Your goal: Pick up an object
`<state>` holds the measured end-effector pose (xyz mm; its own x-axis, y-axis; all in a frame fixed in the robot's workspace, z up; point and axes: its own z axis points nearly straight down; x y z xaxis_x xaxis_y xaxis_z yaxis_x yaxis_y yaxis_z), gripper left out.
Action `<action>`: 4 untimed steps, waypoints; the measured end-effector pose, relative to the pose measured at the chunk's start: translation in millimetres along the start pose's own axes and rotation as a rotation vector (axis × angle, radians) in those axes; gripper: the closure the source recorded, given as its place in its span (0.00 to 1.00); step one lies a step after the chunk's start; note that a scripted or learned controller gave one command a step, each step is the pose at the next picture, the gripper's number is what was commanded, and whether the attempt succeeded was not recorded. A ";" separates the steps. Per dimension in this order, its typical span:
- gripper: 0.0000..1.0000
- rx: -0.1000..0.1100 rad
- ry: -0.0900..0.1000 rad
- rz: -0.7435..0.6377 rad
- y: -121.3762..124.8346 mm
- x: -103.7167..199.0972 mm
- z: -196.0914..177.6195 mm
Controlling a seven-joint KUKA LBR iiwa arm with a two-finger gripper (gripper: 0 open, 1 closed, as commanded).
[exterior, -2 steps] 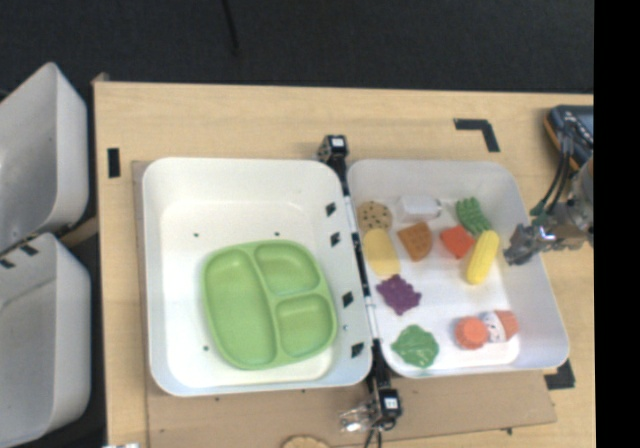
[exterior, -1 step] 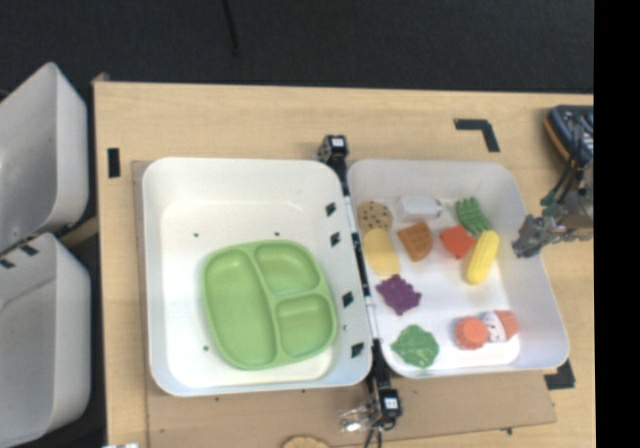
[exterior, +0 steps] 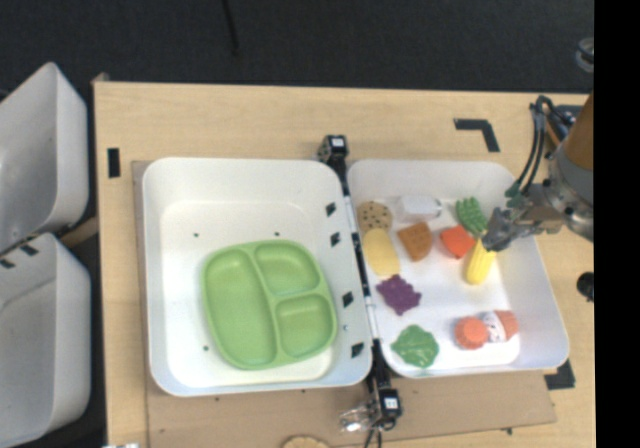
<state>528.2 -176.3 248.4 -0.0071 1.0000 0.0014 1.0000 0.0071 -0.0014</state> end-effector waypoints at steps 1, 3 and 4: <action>1.00 0.001 0.000 0.000 -5.5 51.1 -3.3; 1.00 0.002 0.001 -0.002 -5.6 164.0 9.9; 1.00 0.001 -0.002 0.002 -0.5 204.7 16.2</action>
<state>526.2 28.4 232.5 -0.0052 1.0000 -0.0005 1.0000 0.0052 -0.0027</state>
